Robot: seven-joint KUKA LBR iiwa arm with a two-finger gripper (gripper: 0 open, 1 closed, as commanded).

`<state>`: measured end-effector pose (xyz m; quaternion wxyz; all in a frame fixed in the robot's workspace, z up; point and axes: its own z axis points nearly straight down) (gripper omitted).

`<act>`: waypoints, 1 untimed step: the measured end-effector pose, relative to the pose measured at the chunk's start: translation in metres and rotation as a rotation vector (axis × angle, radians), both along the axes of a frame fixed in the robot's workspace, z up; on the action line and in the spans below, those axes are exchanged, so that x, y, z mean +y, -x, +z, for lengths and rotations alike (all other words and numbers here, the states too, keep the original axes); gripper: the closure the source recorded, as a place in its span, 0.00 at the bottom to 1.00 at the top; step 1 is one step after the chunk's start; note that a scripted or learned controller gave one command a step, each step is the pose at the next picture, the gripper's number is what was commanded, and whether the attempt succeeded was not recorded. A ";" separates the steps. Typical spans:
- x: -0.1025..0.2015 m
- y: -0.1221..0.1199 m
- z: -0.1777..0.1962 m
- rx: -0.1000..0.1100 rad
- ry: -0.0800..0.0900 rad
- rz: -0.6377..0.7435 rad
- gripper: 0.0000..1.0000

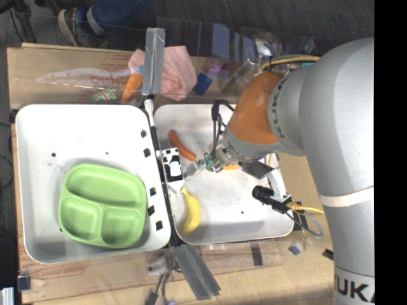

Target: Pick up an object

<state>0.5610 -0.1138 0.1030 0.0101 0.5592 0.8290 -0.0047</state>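
Overhead view of the desk (pixel 76 62) with two white bins side by side. The right bin (pixel 222 227) serves as the landmark. Inside it, near its lower left corner, lies a yellow banana (pixel 191 211), curved and flat on the bin floor, apart from the walls. Near the upper left wall of the same bin lies a slim orange-red piece, probably a toy sausage or carrot (pixel 182 145); its identity is hard to settle at this resolution. Just left of the right bin, the left bin (pixel 38 138) carries a green divided tray (pixel 102 203).

The gripper (pixel 213 164) hangs over the middle of the right bin, between the two pieces and touching neither as far as can be judged. Its tip is small, dark and partly masked by the wrist, so whether the fingers stand apart or together cannot be told; nothing is seen between them.

Handling judgement: both pieces look like light toy food, likely smooth plastic, stiff, not fragile, somewhat slippery. The banana offers the clearer hold: across its thick middle, fingers astride the short axis, where the curve will not roll it out. The orange-red piece is thinner and lies close to the wall, leaving less room for one finger.
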 end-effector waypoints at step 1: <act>-0.001 -0.093 -0.007 0.006 -0.008 0.087 0.00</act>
